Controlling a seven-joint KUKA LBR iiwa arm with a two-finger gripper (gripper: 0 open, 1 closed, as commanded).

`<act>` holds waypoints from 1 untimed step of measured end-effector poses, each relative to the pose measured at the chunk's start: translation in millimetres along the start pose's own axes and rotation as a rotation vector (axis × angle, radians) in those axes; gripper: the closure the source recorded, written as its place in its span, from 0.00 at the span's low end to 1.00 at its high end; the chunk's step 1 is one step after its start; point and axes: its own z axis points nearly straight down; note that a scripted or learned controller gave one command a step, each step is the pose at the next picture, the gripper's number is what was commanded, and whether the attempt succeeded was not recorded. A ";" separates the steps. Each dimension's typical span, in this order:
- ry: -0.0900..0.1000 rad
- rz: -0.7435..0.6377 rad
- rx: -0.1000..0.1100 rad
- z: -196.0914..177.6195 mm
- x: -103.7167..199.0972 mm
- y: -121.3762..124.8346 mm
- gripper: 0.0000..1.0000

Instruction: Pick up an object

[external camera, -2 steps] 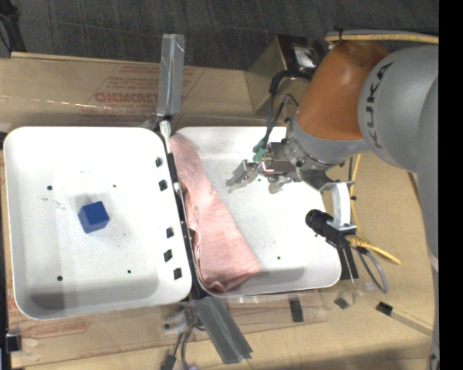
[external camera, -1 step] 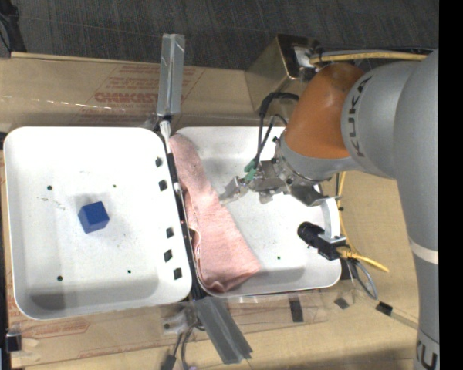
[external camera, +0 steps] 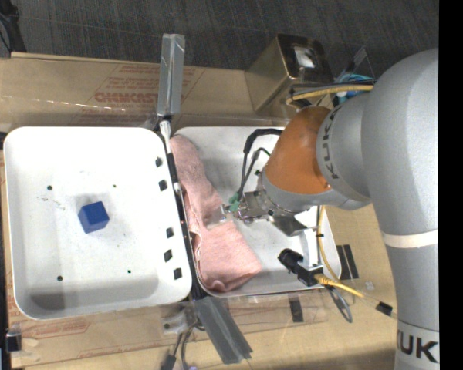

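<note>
The arm (external camera: 386, 176) takes up the 3 o'clock side of the view, its grey body running top to bottom there and the orange band (external camera: 297, 156) bent down over the right bin (external camera: 216, 141). Left bin (external camera: 31, 206) sits at 9 o'clock, touching the right bin along a shared middle wall. The pink cloth (external camera: 212, 222) lies in the right bin along that wall, a long crumpled strip running from about 12 o'clock down to 6 o'clock of the bin, bunched thicker at its lower end. The gripper (external camera: 235, 210) is low at the cloth's 3 o'clock edge, roughly mid-length, tip at or just beside the fabric; whether the pincer is spread or closed, and whether any fabric is caught in it, cannot be told, since the wrist hardware hides the tip. The blue cube (external camera: 94, 216) rests alone in the left bin, slightly left of centre, well apart from the gripper. Judgement: the cloth is the likely target. Risks: a pinch on a single thin fold at the edge could slip out on lifting; the limp cloth could drag against the middle wall or trail over it; a descent too near the bin floor could close on nothing.
</note>
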 end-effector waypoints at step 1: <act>0.000 -0.060 0.002 0.3 10.9 37.2 0.00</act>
